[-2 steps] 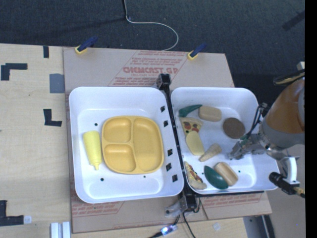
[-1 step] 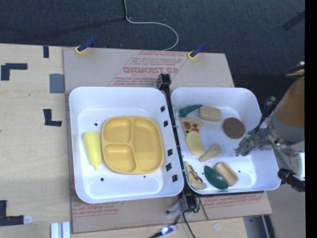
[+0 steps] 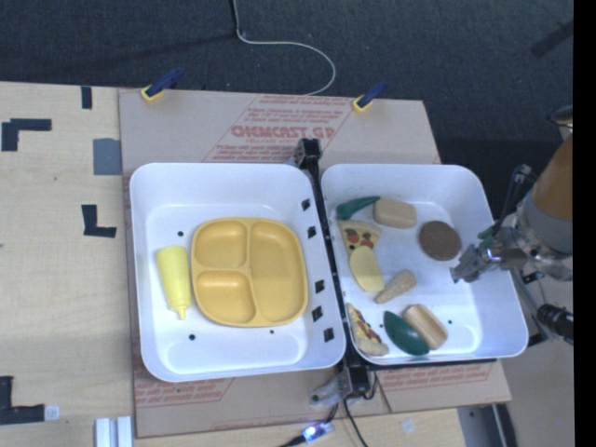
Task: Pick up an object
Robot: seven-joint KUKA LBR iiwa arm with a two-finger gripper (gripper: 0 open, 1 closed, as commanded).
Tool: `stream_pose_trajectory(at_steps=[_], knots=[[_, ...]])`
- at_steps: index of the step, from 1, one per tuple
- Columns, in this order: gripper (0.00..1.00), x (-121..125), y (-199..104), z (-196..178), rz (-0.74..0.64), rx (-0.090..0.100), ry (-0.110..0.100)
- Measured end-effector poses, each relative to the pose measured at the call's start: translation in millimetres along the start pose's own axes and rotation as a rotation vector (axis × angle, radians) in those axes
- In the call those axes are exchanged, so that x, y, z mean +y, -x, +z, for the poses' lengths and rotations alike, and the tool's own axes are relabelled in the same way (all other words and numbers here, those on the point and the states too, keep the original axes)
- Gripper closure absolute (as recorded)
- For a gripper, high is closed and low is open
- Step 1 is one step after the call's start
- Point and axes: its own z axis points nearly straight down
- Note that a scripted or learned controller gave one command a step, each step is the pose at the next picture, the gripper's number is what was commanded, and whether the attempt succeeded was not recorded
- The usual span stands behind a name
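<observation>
Right now jaws (image 3: 468, 270) hover over right bin (image 3: 466, 182) edge.

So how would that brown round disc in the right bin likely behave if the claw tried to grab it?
The brown disc looks flat and low, so it probably won't roll but may be hard to pinch. It appears to be rigid toy food, likely light. It lies clear of its neighbours, with the claw close beside it.

two white bins (image 3: 149, 250), one yellow plate (image 3: 250, 271)
</observation>
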Motion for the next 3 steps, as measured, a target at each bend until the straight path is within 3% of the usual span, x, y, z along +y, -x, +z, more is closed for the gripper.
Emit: stream_pose_trajectory(at_steps=[1, 2, 3], knots=[[1.00, 1, 0, -40, 0.000, 0.000, 0.000], [1.00, -2, -63, -44, -0.004, 0.002, -0.003], [1.00, -9, -107, -41, -0.004, 0.002, -0.005]])
